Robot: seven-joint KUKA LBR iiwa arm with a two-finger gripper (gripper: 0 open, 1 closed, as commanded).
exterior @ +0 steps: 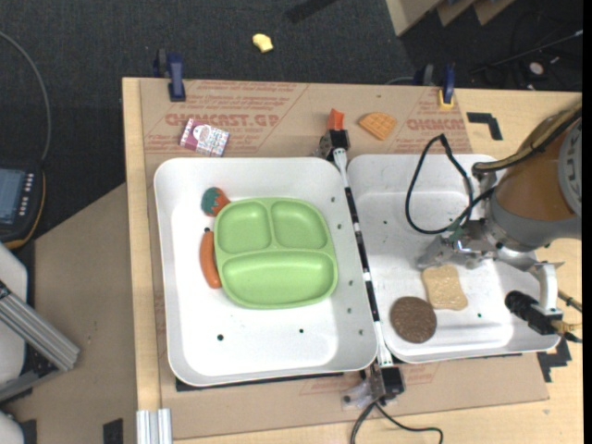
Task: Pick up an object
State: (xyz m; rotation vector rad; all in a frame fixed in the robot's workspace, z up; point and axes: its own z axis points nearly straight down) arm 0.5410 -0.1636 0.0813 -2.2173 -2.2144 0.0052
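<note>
In the right bin [388, 192] a tan slice of toast [445, 289] lies flat, and a round brown patty [413, 318] sits just in front of it to the left. My gripper [457, 251] reaches in from the right and hangs low, right over the toast's far edge. The left bin [185, 331] holds a green divided plate [275, 252]. An orange sausage-shaped piece [209, 258] lies along the plate's left side, and a small teal and red piece [215, 200] rests at its far left corner.
A black cable [421, 188] loops over the right bin behind the gripper. On the bench behind the bins lie a waffle-like cracker [376, 125], a pink packet [203, 137] and a small orange item [336, 118]. A black part [529, 311] of the arm overhangs the right bin's front right corner.
</note>
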